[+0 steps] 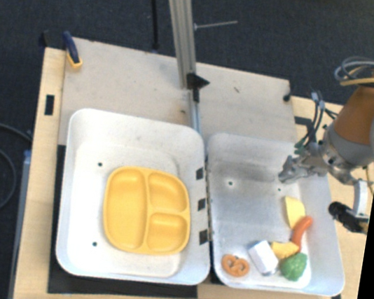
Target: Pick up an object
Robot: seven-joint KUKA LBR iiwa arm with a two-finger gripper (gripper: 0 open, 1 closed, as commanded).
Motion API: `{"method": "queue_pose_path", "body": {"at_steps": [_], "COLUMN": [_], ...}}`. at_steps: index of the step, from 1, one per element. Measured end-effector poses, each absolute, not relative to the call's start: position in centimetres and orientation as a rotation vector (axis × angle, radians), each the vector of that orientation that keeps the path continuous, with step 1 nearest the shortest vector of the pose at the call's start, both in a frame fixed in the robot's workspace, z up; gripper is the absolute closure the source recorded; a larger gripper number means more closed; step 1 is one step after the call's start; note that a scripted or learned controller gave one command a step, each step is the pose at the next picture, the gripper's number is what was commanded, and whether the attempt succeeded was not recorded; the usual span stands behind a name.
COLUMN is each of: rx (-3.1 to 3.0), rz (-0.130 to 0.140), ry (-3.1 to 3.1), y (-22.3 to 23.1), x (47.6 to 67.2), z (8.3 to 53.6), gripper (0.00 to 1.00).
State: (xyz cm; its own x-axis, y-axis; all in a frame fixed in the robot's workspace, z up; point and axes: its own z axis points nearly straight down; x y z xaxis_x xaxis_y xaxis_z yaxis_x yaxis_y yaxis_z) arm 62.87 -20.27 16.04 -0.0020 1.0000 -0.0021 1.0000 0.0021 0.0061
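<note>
The right bin (251, 191) holds several small toy foods near its front right: a yellow wedge (293, 213), an orange-red carrot (300, 229), a green broccoli (294, 265), a white block (262, 256), a small yellow piece (284, 249) and a brown pretzel (234, 265). My gripper (291, 170) hangs over the right bin's upper right part, above and a little behind the yellow wedge. Nothing shows between its fingers.
The left bin (90, 136) carries a yellow divided plate (147, 211). A metal post (185, 35) rises at the back between the bins. The arm's orange band (360, 114) and cables are at the right edge.
</note>
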Motion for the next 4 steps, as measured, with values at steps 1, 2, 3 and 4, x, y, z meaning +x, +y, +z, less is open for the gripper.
{"method": "queue_pose_path", "body": {"at_steps": [1,2,3,4], "rx": [2.212,2.212,2.214,2.215], "rz": [0.006,0.005,0.002,0.001], "ry": [2.219,2.22,2.225,2.227], "y": [-19.9,-20.1,-15.2,-10.9], "x": [63.3,63.4,61.9,59.3], "z": [22.4,27.7,28.3,28.2], "gripper": [1.0,1.0,1.0,1.0]}}
